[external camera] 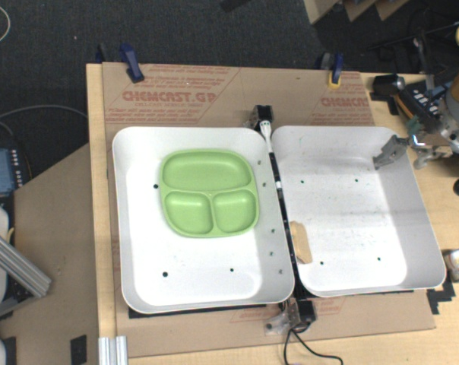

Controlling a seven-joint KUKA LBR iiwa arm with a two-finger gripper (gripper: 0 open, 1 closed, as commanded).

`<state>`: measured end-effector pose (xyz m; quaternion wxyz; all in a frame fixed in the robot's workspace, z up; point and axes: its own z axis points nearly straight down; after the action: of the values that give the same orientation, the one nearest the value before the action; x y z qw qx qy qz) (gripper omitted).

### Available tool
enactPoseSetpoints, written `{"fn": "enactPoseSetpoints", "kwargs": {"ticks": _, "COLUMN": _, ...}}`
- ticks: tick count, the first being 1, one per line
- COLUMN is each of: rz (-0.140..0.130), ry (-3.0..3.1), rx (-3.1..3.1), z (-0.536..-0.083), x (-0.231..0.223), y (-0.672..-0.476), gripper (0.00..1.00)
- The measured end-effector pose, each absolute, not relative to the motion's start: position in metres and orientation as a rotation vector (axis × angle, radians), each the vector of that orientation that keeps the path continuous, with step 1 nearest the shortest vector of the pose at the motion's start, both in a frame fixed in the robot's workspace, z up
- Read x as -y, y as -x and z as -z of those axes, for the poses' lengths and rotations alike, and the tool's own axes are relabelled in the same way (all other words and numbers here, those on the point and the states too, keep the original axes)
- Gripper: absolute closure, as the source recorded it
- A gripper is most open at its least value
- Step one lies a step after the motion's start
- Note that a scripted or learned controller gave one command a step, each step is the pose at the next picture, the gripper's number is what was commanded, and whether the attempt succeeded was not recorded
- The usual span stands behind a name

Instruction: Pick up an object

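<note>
1. A green divided plate (209, 192) lay flat in the left bin (138, 280), in its upper middle part, apart from the walls.
2. Its single wide compartment faced the far side and its two smaller compartments faced the near side; its long axis ran roughly from left to right.
3. The pincer (389, 152) sat over the far right corner of the right bin (366, 280), well apart from the plate, with nothing between its fingers; whether they were spread or pressed together could not be told.
4. The arm came in from the right edge.
5. Both white bins rested on a brown board (199, 90) on the desk, with dark carpet (138, 14) beyond.
</note>
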<state>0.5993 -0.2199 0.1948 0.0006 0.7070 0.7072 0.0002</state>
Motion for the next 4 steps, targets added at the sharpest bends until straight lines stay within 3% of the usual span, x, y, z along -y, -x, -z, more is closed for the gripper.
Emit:
{"fn": "enactPoseSetpoints", "kwargs": {"ticks": 1, "rz": 0.005, "ry": -2.224, "rx": -2.232, "z": -0.078, "x": 0.178, "y": -0.59, "gripper": 0.0}}
{"fn": "enactPoseSetpoints", "kwargs": {"ticks": 2, "rz": -0.01, "ry": -2.215, "rx": -2.211, "z": -0.262, "x": 0.174, "y": -0.508, "gripper": 0.0}}
{"fn": "enactPoseSetpoints", "kwargs": {"ticks": 3, "rz": -0.02, "ry": -2.205, "rx": -2.213, "z": -0.545, "x": 0.108, "y": -0.484, "gripper": 0.0}}
{"fn": "enactPoseSetpoints", "kwargs": {"ticks": 4, "rz": -0.004, "ry": -2.215, "rx": -2.218, "z": -0.547, "x": 0.109, "y": -0.485, "gripper": 1.0}}
